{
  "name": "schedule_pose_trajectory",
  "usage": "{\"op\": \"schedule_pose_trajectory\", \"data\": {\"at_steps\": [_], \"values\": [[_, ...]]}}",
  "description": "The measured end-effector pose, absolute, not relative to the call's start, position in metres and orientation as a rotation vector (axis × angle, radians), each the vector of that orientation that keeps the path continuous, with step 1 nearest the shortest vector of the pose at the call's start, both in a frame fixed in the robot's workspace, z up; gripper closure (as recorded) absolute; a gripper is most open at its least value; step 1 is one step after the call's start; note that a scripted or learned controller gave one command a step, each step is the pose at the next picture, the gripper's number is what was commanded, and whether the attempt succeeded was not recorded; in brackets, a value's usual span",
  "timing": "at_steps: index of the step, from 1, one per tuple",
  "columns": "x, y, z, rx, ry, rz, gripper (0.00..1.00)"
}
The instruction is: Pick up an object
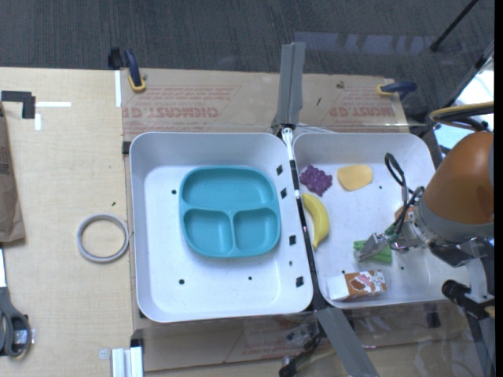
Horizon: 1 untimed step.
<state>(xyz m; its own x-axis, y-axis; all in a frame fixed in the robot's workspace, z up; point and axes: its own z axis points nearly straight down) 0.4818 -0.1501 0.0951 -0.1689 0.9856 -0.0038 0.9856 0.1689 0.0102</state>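
Note:
The right bin (416,144) holds a bunch of purple grapes (316,179), a flat yellow piece (354,177), a banana (317,218), a green object (370,250) and a small orange-and-white carton (357,285). My gripper (392,239) is low in this bin, right at the green object's right end and touching or almost touching it. The arm's orange band (465,181) looms over the bin's right side and hides part of the floor there.
The left bin (157,234) carries a teal divided plate (231,211). On the bench to the left lie a grey ring (103,237) and scissors (14,332). A black cable (394,171) hangs by the arm.

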Motion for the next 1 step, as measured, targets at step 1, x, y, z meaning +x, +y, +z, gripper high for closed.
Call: {"op": "schedule_pose_trajectory", "data": {"at_steps": [1], "values": [[0.4776, -0.1379, 0.0909, 1.94, 2.472, 0.0, 0.0]]}}
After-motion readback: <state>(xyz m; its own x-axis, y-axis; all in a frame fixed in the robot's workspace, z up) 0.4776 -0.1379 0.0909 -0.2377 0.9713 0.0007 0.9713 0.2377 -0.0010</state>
